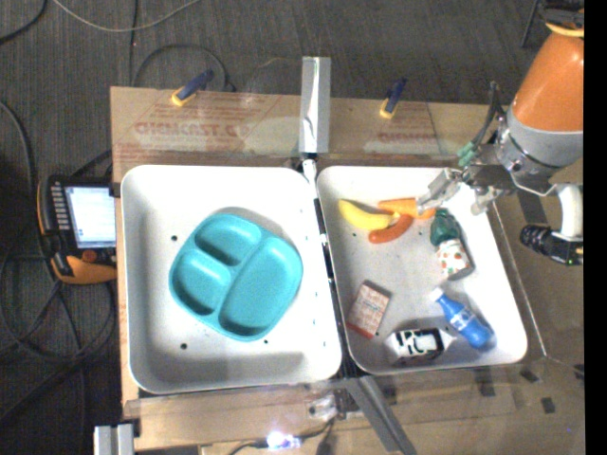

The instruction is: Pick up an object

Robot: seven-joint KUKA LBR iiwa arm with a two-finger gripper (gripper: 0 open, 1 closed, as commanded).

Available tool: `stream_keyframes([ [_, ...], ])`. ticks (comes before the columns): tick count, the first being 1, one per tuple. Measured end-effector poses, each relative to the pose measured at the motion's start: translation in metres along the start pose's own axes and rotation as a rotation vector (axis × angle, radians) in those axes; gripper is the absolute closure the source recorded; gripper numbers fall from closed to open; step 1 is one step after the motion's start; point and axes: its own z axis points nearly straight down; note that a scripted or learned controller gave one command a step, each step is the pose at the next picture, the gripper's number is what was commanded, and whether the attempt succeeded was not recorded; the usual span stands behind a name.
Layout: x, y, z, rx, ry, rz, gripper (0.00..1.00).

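Camera view shows our gripper [439, 190] hanging over the far side of the right bin [507, 292], reaching in from the right below the orange band of the arm [550, 74]. We cannot tell whether its jaws are spread or pressed together; they look thin and blurred at this slant, and we see nothing held between them.

Just beside the jaws, toward the bin divider, lie an orange carrot-shaped toy [396, 218] and a yellow banana [366, 216], touching each other. Nearer the camera than the jaws, close by, rests a green and white bottle [450, 245]. Farther toward the near rim sit a blue bottle [465, 320], a black and white object [419, 341] and a small reddish packet [370, 308].

Well apart from the jaws, the left bin [152, 349] holds a teal divided plate [237, 273].
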Motion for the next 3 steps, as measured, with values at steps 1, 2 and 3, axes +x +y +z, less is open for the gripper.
stream_keyframes([
  [1, 0.012, 0.018, 0.093, 0.001, -0.001, -0.052, 0.0],
  [2, -0.007, 0.055, 0.175, -0.012, -0.006, -0.209, 0.0],
  [3, -0.006, 0.057, 0.164, -0.016, -0.004, -0.209, 1.0],
])
